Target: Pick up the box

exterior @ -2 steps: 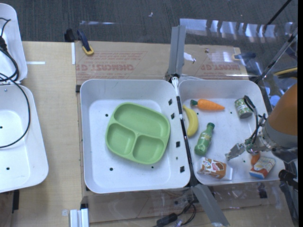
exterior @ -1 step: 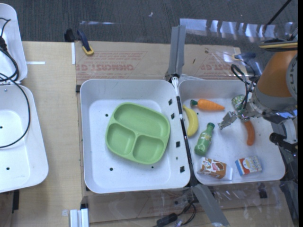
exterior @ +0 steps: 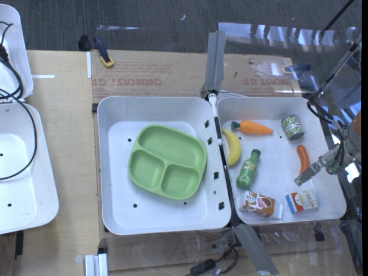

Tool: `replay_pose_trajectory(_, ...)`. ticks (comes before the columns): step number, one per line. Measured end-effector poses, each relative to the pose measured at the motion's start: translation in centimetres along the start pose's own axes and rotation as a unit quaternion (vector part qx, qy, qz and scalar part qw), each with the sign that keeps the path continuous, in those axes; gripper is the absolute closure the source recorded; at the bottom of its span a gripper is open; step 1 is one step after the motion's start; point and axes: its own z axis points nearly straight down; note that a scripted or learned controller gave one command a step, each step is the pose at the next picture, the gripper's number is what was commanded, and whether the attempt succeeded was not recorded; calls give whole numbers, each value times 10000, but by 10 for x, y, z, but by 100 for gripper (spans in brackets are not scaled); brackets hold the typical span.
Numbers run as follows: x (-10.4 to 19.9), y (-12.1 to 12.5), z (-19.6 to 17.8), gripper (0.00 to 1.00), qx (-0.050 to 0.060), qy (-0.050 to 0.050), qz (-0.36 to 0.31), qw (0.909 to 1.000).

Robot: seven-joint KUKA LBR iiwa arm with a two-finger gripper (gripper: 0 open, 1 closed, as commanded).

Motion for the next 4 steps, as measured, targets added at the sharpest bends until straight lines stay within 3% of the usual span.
replay_pose_trajectory(1, 33, 10, 80, 0, -1, 3, 141, 9999)
replay_pose_trajectory(2, -9, -13, 79, 0, -10, 21, 335, 9994)
replay_pose_trajectory(3, -9, -12, 72, 100, -7, 25, 347, 9994)
replay_pose_trajectory(4, -18, -3, -29, 100, -9, -9, -517, 9987)
